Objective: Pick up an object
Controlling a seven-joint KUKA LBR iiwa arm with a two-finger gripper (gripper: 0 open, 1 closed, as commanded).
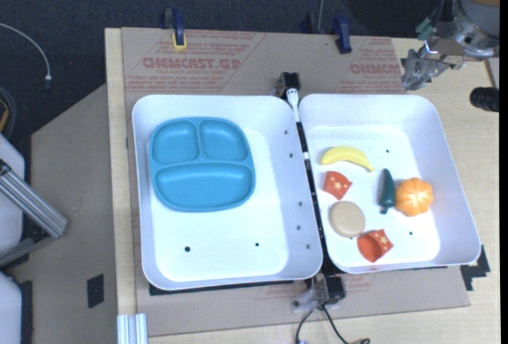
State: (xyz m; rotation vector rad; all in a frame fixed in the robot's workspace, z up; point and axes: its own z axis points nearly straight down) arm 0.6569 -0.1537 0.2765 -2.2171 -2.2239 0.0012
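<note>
Camera view, looking down at a slant on a worktop [238,56] faced with brown printed board and carrying two shallow white bins side by side. The left bin [159,255] holds a blue compartment plate [202,164], a smooth moulded piece with rounded corners and three wells, lying flat toward the bin's far half. The right bin [444,144] gathers the candidate objects in a loose cluster toward its near side: a yellow banana [347,157], curved and matte; two red wedge-shaped pieces, one [336,184] just below the banana and one [375,245] nearest the front rim; a round beige disc [347,218] between them, close to the lower wedge; a slim dark green piece [386,191], standing lengthwise; and an orange ribbed fruit [414,197] touching or just beside it. All look like light plastic play food, smooth and rigid, so the rounded ones would likely roll or slip under a pinch, while the wedges offer flatter faces. The objects lie apart enough that several could be approached singly; the green piece and the orange fruit crowd each other. The tool [419,68] hangs beyond the right bin's far corner, above the board rather than over the bin, well apart from every object; whether it is released or clenched cannot be told at this size. Judged from this layout, nothing has been picked up yet.
</note>
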